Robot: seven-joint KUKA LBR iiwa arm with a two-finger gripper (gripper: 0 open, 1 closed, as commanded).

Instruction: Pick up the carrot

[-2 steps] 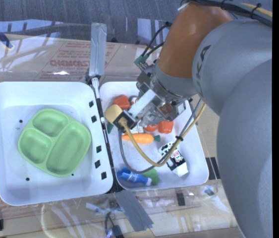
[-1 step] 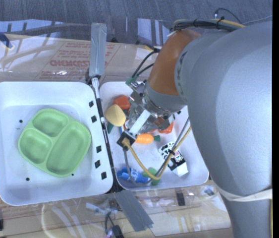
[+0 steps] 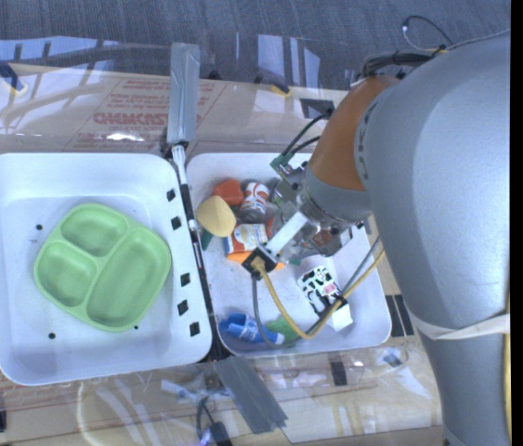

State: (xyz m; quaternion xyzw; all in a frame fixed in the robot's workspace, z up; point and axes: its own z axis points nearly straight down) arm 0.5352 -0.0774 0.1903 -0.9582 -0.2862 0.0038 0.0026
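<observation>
In the right bin [image 3: 372, 319], an orange piece that looks like the carrot [image 3: 240, 245] lies left of centre, just below a yellow rounded item [image 3: 215, 216]. The pale bracket on the wrist partly covers it. My gripper [image 3: 320, 240] hangs low over the middle of this bin, just right of the carrot, and the grey arm hides most of it. Nothing can be seen held in it.
An orange-red item [image 3: 228, 191] and a small can [image 3: 254, 201] lie at the back of the right bin. A black-and-white spotted item [image 3: 317, 286], a blue item [image 3: 240, 326] and a green item [image 3: 281, 329] lie near its front. The left bin [image 3: 10, 342] holds a green divided plate [image 3: 103, 266].
</observation>
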